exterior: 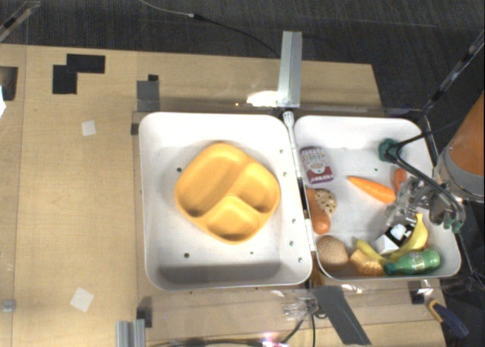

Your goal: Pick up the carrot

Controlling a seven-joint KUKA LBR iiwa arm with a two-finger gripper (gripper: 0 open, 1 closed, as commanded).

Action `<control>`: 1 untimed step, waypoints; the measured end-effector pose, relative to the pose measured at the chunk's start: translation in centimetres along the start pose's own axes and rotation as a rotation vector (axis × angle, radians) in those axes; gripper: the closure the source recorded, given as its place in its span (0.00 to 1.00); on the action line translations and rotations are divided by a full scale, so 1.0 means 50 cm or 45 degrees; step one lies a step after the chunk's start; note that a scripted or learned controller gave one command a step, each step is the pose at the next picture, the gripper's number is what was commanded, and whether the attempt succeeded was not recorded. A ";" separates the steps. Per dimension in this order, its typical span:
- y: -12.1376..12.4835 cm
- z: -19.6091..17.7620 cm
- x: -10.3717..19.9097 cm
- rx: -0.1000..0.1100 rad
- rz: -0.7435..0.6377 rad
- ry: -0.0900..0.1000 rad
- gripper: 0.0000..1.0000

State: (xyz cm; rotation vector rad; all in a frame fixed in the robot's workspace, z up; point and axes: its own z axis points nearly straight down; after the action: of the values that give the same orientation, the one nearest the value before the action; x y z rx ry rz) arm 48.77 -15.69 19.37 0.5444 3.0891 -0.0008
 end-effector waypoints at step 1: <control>0.099 0.068 0.036 -0.002 0.471 0.003 1.00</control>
State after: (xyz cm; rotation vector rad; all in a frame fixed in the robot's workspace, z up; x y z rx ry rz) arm 48.81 -10.42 15.98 1.1041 2.9378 0.0035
